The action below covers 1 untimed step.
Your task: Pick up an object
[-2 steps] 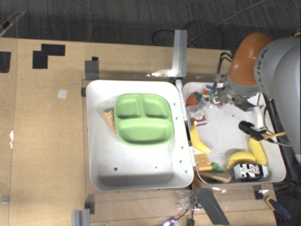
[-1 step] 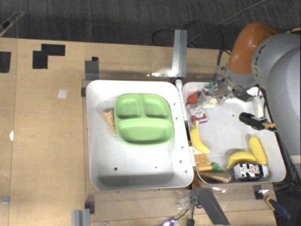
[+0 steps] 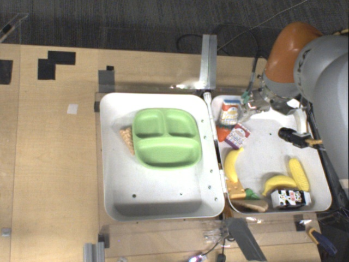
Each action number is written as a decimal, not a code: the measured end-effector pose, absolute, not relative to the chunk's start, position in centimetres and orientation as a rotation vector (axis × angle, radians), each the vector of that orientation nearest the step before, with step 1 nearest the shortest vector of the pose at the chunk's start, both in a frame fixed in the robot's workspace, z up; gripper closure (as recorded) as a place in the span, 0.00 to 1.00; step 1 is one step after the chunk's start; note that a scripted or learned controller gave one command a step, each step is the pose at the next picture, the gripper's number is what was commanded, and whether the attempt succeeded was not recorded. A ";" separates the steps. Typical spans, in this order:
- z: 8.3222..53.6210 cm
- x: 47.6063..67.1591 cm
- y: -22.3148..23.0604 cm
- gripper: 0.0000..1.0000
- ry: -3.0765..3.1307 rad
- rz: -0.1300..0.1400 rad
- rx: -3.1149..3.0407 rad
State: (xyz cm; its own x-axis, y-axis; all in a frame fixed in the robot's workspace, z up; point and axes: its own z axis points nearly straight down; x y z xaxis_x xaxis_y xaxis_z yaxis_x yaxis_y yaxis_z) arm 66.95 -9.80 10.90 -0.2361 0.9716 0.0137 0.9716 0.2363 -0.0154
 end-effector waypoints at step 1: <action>10.9 66.9 -10.1 0.00 -2.454 0.009 -1.934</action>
State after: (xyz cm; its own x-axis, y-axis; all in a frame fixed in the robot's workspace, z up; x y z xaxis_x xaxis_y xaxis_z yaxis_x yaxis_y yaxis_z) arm 66.93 -10.09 10.90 -0.2335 0.9723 0.0094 0.9722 0.2336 -0.0151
